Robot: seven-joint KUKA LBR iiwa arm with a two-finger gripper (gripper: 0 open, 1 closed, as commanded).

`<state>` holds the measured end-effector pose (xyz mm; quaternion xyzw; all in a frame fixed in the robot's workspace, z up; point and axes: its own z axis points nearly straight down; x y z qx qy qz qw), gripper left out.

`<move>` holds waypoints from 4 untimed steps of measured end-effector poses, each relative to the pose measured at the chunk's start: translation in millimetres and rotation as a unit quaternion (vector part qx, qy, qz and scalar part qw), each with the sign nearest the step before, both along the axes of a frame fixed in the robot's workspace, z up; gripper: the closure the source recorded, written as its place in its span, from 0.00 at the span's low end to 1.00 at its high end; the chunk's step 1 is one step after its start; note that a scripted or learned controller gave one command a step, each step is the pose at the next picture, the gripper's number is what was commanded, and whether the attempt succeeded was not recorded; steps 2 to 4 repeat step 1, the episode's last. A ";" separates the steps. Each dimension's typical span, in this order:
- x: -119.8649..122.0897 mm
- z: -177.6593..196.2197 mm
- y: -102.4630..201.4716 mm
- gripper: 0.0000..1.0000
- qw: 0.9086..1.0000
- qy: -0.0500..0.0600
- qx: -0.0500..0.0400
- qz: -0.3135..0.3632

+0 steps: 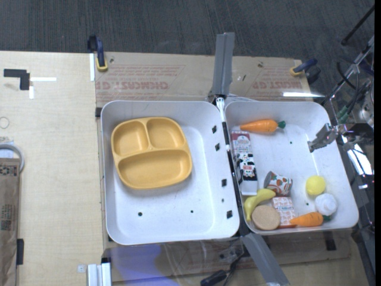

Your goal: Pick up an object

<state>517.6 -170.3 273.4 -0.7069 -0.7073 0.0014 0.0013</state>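
Note:
The right bin (292,154) holds several toy foods. An orange carrot (259,126) lies at its back. A long white carton (243,161) with a red top runs along its left wall. At the front are a small brown box (278,184), a yellow banana (256,201), a round brown disc (266,218), a red-and-white packet (283,210), a second carrot (307,220), a yellow ball (315,185) and a white ball (325,204). My gripper (324,137) hangs over the bin's right side, above bare floor and apart from every object.
The left bin (166,219) holds a yellow divided plate (152,152) at its back left. A grey post (223,64) stands behind the seam between the bins. Clamps (302,69) sit on the cardboard backing. Cables and metal frame parts (357,100) crowd the right edge.

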 end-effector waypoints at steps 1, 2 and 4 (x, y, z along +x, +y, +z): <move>-39.4 17.8 9.5 0.00 0.991 0.000 0.000 -0.132; -39.4 17.8 9.5 0.00 0.991 0.000 0.000 -0.132; -39.4 17.8 9.5 0.00 0.991 0.000 0.000 -0.132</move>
